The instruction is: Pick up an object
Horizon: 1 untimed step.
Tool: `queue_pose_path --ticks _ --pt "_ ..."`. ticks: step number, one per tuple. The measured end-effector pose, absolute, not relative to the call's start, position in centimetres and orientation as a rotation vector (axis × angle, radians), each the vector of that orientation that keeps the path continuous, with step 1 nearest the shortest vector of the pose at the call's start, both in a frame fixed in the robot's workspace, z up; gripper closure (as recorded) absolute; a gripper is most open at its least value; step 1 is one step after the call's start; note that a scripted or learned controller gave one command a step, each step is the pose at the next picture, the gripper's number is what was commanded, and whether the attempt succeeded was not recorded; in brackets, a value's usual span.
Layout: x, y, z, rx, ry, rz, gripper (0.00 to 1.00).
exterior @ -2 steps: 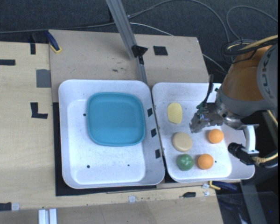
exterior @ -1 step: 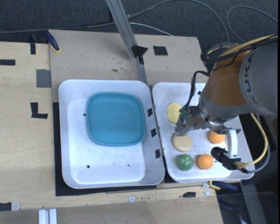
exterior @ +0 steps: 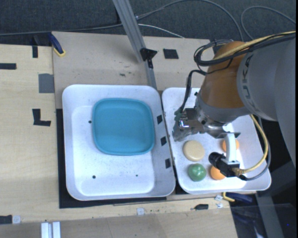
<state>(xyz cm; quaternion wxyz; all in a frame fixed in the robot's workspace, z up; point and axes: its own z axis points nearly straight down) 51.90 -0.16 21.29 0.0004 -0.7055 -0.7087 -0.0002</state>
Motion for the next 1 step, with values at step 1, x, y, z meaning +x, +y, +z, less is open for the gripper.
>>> queue_pose_path --ticks 1 --pt "52.26 5.09 21.08 -2.215 -2.226 0.0 1.0"
